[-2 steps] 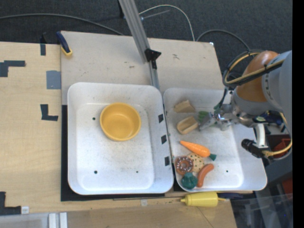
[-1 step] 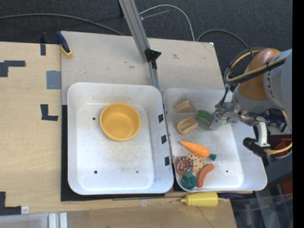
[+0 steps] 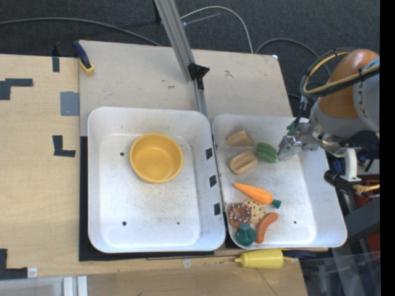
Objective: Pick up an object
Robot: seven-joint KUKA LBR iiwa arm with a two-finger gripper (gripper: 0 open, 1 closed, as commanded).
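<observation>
My gripper (image 3: 286,148) hangs low over the right bin (image 3: 308,196), at its upper right part, just right of a green pepper-like toy (image 3: 266,152). Its fingertips sit close to that green toy, almost touching it. Two tan bread pieces (image 3: 239,138) (image 3: 243,162) lie left of the green toy. Lower in the same bin are an orange carrot (image 3: 254,193), a brown donut (image 3: 239,213), a cracker (image 3: 255,211), a red sausage (image 3: 266,226) and a dark green toy (image 3: 245,234). A yellow bowl (image 3: 157,158) sits in the left bin (image 3: 111,214).
A grey metal pole (image 3: 179,36) slants over the bench toward the gap between the bins. A yellow mustard bottle (image 3: 262,259) lies on the bench below the right bin. Cables (image 3: 228,14) run behind the bench. The arm's orange band (image 3: 349,79) is at right.
</observation>
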